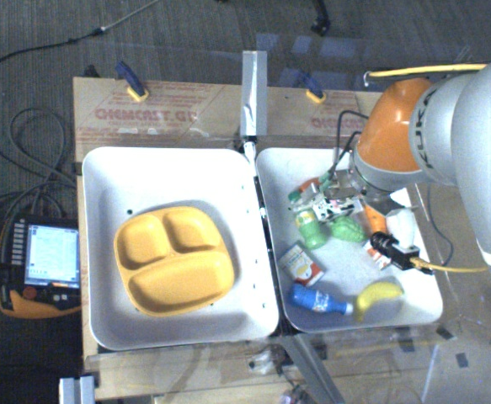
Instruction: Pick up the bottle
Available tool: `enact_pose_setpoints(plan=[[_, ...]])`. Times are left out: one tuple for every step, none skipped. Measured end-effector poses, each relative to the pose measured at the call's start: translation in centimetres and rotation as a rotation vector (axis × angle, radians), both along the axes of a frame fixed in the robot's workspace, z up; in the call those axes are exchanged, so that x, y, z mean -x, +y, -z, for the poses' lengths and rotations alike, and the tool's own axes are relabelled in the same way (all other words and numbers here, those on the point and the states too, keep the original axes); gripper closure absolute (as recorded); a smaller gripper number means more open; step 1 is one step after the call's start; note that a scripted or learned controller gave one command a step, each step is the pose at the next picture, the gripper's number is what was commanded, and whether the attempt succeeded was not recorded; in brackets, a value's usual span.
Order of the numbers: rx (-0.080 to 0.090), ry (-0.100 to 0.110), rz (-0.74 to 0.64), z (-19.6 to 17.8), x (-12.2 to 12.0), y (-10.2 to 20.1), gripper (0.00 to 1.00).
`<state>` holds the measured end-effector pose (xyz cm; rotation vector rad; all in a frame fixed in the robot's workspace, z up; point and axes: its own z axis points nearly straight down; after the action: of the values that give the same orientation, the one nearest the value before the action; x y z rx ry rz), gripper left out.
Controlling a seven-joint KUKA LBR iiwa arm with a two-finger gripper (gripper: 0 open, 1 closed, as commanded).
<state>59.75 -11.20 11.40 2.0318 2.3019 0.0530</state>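
Over the right white bin (430, 305) my claw (328, 202) sits low among clutter; can't tell its state. Blue plastic bottle with white cap (319, 300) lies flat near the front wall, beside a yellow banana (378, 294). I'd grip across its body.
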Motion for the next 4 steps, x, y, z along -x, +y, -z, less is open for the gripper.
enact_pose_setpoints(plan=[[0.016, 0.009, -0.155, 0.1, 0.4, 0.1, 0.0], [-0.003, 0.0, -0.051, 0.1, 1.0, 0.0, 0.0], [0.009, -0.001, -0.127, 0.1, 2.9, 0.2, 0.0], [0.022, 0.012, -0.263, 0.2, 3.0, 0.0, 0.0]])
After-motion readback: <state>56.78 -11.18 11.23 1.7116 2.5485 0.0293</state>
